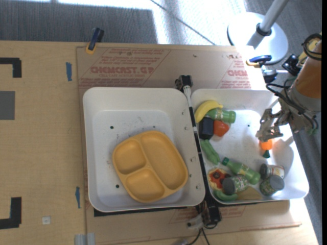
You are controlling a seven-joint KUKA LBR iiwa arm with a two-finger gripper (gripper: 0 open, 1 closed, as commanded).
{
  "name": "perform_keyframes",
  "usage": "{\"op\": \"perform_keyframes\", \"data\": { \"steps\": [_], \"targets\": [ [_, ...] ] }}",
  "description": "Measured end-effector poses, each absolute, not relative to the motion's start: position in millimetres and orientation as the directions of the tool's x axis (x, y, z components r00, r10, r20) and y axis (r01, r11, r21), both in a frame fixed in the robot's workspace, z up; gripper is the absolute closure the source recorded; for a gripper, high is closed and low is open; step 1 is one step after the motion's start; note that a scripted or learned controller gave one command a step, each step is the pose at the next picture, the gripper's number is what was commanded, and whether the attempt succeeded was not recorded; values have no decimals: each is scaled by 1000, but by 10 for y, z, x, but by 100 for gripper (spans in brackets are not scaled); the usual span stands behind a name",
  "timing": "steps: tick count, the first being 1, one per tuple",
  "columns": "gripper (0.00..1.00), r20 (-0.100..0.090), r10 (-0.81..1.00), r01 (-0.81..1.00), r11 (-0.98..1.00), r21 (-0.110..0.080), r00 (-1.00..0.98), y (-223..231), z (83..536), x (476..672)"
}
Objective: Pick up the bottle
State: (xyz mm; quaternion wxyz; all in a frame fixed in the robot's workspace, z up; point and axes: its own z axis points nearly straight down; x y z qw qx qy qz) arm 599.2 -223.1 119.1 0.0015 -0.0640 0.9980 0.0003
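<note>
Bins sit side by side on the bench: the left bin (97, 152) carries a yellow divided plate (149, 165), and the right bin (299, 185) holds the clutter. In the camera view the green bottle (240, 169) lies on its side near the right bin's front edge, slanting from its cap end toward a dark-lidded jar (228, 186) and a small tin (272, 171) at the front right corner. A banana (207, 107), a second green bottle (225, 116) and a red-orange piece (220, 128) crowd the back left corner. The gripper (266, 134) hangs over the right side of that bin, above a small orange object (265, 146) and well apart from the lying bottle; whether its fingers are spread or closed I cannot tell, and nothing shows between them. By my reading the step in hand is the approach, with no grasp made. The next move calls for shifting toward the front edge and lining up across the bottle's narrow body, clear of the jar and tin.
</note>
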Motion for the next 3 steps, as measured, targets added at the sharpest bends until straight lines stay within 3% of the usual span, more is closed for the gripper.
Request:
{"op": "perform_keyframes", "data": {
  "steps": [1,2,3],
  "targets": [
    [100,-3,-461,-461,887,0,-887,-2231,1155,5900],
    [100,-2,-628,-628,778,0,-778,-2230,924,5603],
    [100,-5,-699,-699,715,-4,-715,-2231,1225,5561]
  ]
}}
